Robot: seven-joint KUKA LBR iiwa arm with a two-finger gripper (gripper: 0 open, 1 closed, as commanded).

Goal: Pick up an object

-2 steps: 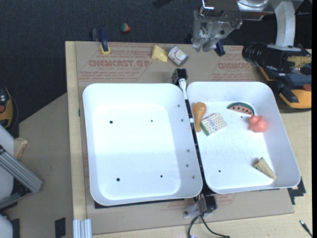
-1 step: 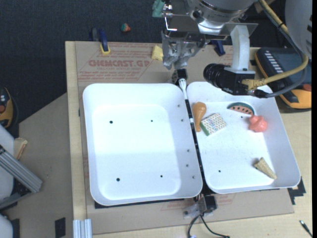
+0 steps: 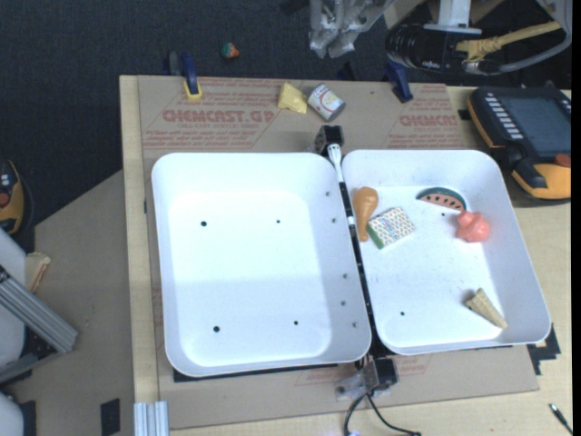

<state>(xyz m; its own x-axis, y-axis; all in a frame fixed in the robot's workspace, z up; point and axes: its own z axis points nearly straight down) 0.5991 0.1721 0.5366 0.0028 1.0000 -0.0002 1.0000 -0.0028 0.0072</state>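
Bins sit side by side on the table (image 3: 136, 243), and I'll place everything off the black clip (image 3: 329, 138) at the top of the seam where they meet. Right bin (image 3: 522, 271) has all the stuff: an orange pear-shaped toy (image 3: 364, 209) just below the clip, leaning against the seam wall, with a small checkered box (image 3: 391, 226) touching its right side. Further right of the clip there's a watermelon slice (image 3: 442, 198), and just below that a pink blob-shaped toy (image 3: 473, 226). A tan cone (image 3: 487, 307) lies way down toward the far lower right corner, well apart from the rest. Left bin (image 3: 163, 271) is down-left of the clip.

Above the clip, outside the bins on the brown board, a yellow wedge (image 3: 292, 99) and a small white box (image 3: 326, 102) sit next to each other. The gripper (image 3: 339, 25) hangs straight above the clip, past the table's far edge, over the dark floor. It's blurry, so I can't tell whether the jaws are open or closed.
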